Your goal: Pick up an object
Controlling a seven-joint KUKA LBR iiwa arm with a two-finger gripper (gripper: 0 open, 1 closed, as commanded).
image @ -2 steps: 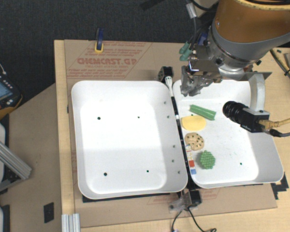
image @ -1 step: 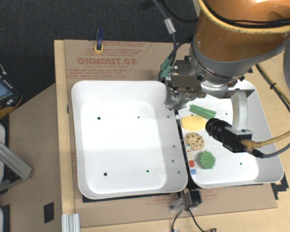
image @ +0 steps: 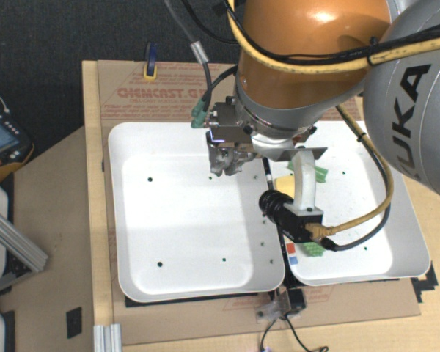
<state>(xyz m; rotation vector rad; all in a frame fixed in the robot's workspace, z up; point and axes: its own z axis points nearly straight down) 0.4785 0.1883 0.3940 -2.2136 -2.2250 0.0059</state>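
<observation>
Left bin [image: 132, 218]: white, shallow, a few dark dots on its floor; lies left of and below the gripper. Gripper [image: 226, 169]: hangs over the left bin's upper right part, near the wall shared with the right bin [image: 367, 262]. Whether it is spread or closed, cannot tell. Right of the gripper, in the right bin: a yellow piece [image: 282, 185], partly hidden by the arm's hardware; a green object [image: 320, 174] further right; a second green object [image: 313, 249] lower down, beside small orange and blue pieces [image: 292, 253].
</observation>
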